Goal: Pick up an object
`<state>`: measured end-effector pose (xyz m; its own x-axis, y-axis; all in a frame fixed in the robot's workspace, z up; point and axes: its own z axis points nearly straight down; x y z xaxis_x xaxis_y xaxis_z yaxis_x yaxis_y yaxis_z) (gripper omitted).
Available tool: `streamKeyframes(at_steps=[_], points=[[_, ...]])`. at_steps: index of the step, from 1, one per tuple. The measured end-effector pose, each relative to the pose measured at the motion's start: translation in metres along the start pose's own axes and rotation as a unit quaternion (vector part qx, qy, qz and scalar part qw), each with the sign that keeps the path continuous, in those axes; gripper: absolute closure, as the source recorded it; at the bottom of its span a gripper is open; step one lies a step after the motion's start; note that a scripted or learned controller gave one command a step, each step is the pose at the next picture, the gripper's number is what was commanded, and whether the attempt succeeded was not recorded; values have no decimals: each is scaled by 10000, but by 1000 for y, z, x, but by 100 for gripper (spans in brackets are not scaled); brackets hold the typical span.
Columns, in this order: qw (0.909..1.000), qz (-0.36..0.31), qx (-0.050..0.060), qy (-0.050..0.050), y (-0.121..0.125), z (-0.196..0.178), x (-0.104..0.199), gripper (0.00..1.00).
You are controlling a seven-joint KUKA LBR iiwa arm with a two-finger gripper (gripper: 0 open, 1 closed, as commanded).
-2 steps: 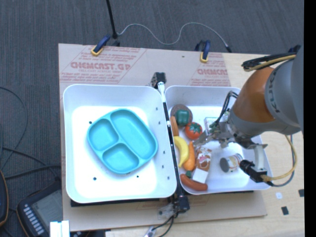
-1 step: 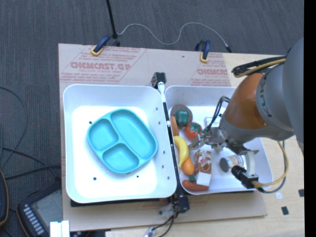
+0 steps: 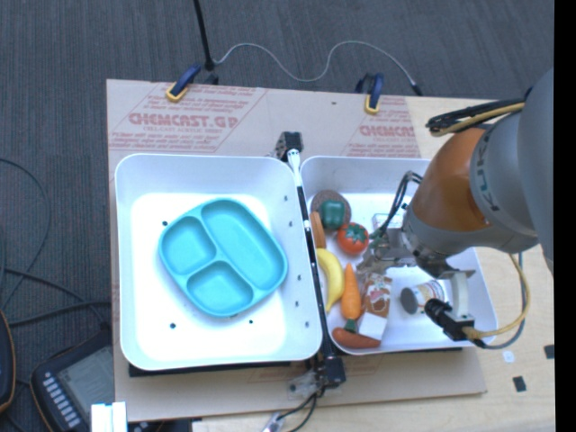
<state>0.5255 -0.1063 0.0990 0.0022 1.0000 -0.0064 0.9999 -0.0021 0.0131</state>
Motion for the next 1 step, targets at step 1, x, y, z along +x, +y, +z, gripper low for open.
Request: streamKeyframes(at_steps=[1], points=[[10000,1,4,2,0,0,0,0]])
